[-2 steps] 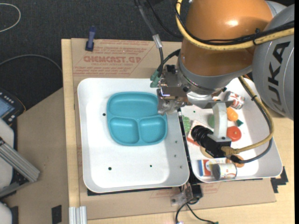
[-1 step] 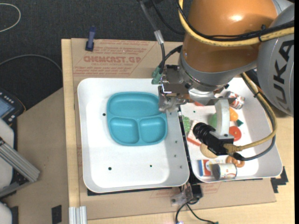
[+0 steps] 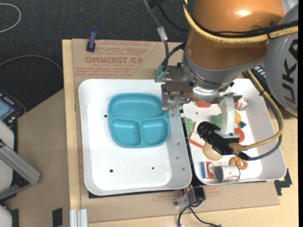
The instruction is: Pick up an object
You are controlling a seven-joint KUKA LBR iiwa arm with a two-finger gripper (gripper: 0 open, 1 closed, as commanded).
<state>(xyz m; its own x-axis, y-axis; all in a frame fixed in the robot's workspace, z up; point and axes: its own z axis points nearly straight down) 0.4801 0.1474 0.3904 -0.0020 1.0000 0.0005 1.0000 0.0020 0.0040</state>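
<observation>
arm low over right bin | jaws – can't tell, hidden | objs: small clutter pile in right bin, teal tray in left bin | risk: crowded pile – snag/miss/push

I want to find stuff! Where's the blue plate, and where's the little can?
blue plate (image 3: 138, 119), camera view, on its big top compartment.
little can (image 3: 226, 173), camera view, on its side, lying in the right bin.

arm: grey | orange band, glossy | black and yellow cables | black lettering
</observation>
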